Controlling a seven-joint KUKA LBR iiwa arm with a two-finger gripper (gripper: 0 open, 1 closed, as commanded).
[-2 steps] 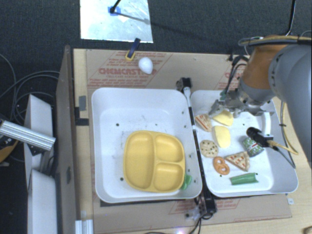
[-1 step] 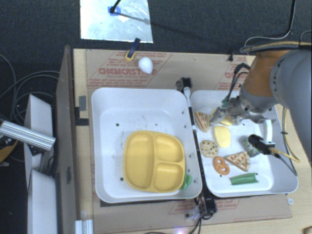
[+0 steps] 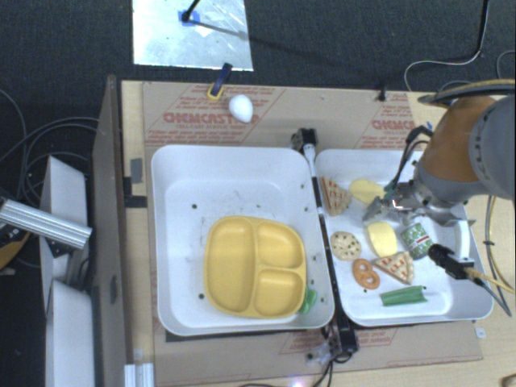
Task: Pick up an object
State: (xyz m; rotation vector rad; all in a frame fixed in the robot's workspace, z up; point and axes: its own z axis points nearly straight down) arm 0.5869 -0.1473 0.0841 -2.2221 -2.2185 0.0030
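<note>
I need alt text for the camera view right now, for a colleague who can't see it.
The robot arm's hand hovers low over the right white bin, among toy foods: pizza slices, a cookie, a pretzel, yellow pieces and a green stick. The left white bin holds a yellow divided plate.

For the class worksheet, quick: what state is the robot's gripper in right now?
Gripper: low over the right bin, above the yellow block; open or shut cannot be told.

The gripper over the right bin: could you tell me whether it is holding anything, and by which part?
It cannot be told. The gripper sits low among the toy food in the right bin.
</note>
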